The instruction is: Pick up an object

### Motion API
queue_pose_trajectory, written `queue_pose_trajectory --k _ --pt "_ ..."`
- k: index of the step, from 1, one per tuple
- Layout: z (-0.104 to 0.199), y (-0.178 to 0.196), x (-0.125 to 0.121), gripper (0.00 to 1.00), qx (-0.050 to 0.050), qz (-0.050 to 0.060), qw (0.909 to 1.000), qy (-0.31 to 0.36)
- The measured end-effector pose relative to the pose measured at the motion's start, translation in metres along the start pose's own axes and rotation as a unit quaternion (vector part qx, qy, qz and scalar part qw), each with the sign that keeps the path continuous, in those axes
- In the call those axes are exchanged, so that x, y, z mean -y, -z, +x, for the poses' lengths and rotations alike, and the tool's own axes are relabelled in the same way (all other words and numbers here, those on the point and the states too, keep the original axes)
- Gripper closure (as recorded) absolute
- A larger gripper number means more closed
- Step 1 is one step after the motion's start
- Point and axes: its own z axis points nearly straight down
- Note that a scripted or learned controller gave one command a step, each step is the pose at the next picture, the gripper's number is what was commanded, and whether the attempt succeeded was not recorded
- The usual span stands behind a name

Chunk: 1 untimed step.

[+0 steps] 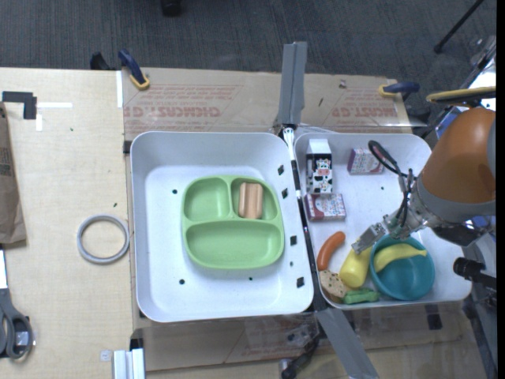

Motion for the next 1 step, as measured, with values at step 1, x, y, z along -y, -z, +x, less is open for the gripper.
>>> queue_pose_trajectory --k 1 --pt "0.0135 -0.0362 0.0053 0.0 -0.002 0.002 0.9952 -0.098"
